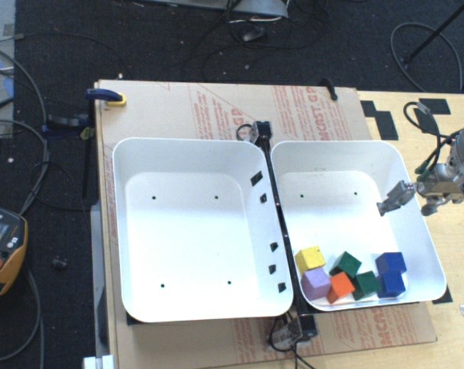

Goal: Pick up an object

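Observation:
Several small blocks lie clustered at the near end of the right bin (332, 160): a yellow cube (310, 257), a purple cube (316, 283), an orange cube (341, 287), two green blocks (345, 265) (365, 284) and two blue blocks (391, 264) (391, 285). My gripper (411, 203) hangs over the right bin's right side, above and behind the blue blocks, well apart from the cluster. It looks open, with one finger (393, 197) sticking out to the left and nothing between the fingers.
The left bin (131, 167) sits beside the right one, with a black divider strip (274, 206) between them. Both rest on a brown board (185, 106). Cables and a clamp (105, 96) lie beyond the board's far left corner.

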{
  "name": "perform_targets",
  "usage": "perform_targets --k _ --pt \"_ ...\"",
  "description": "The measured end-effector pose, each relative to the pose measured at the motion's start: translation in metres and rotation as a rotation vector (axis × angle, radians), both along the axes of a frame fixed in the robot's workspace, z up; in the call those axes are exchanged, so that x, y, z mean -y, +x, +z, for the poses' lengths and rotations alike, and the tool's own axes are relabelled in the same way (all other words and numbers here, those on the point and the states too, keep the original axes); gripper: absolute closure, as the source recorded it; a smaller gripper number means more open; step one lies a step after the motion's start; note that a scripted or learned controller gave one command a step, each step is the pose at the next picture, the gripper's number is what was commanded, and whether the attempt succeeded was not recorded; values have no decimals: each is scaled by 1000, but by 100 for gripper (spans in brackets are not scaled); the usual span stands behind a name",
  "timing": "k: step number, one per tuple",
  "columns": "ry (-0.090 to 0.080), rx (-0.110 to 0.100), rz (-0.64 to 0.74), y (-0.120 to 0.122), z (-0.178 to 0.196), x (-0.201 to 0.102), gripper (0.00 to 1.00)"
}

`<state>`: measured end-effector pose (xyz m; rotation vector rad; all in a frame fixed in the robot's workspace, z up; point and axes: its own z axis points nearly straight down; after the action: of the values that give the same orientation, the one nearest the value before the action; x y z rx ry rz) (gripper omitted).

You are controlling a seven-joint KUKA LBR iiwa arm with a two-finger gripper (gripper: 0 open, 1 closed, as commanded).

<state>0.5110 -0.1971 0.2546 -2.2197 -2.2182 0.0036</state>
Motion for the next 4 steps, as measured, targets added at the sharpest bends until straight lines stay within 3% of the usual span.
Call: perform_targets --k 1,4 --pt "-1 4 1 1 2 0 0" --pt "1 0 1 6 -162 0 0"
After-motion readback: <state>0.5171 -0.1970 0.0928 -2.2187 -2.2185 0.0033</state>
